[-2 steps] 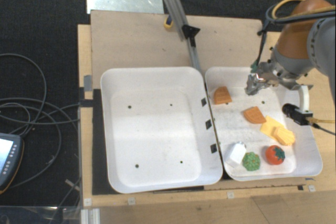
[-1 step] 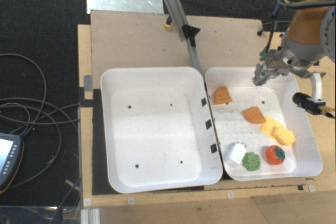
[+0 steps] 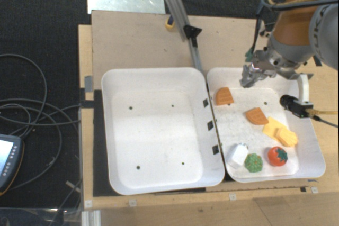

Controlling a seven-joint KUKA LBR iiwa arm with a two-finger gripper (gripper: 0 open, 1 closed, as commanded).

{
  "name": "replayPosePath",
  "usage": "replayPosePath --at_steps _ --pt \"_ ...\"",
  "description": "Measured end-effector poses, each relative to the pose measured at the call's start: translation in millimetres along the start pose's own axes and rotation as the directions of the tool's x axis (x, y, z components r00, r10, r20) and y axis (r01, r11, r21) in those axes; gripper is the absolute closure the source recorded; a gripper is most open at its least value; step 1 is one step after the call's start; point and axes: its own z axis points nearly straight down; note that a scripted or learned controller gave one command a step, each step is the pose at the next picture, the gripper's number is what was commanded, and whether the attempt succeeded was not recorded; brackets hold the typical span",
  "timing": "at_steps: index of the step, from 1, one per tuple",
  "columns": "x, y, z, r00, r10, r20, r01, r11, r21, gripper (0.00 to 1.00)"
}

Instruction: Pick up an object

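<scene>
My gripper [image 3: 249, 81] hangs over the far part of the right bin [image 3: 318, 166], just right of an orange wedge-shaped piece [image 3: 224, 96]. Nothing shows between its fingers. A second orange piece [image 3: 257, 116] lies nearer the bin's middle. Beside it sit a yellow piece [image 3: 280, 132], a red tomato [image 3: 277, 155], a green broccoli-like piece [image 3: 253, 162] and a small white block [image 3: 238, 154] along the near side.
The left bin [image 3: 114, 114] sits beside the right one, joined by black clips [image 3: 210, 125]. A slanted metal pole [image 3: 177, 5] rises behind the bins. Cables lie on the dark floor at the left [image 3: 32, 108].
</scene>
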Motion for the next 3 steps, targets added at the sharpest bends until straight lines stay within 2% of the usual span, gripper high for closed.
replayPosePath --at_steps 1,2,3 --pt "60 -6 -4 1.000 -0.001 -0.001 0.001 1.000 0.001 1.00" --pt "116 -25 5 1.000 -0.001 -0.001 0.001 1.000 0.004 1.00" --pt "160 -35 -2 1.000 0.000 0.000 0.000 1.000 0.002 1.00"
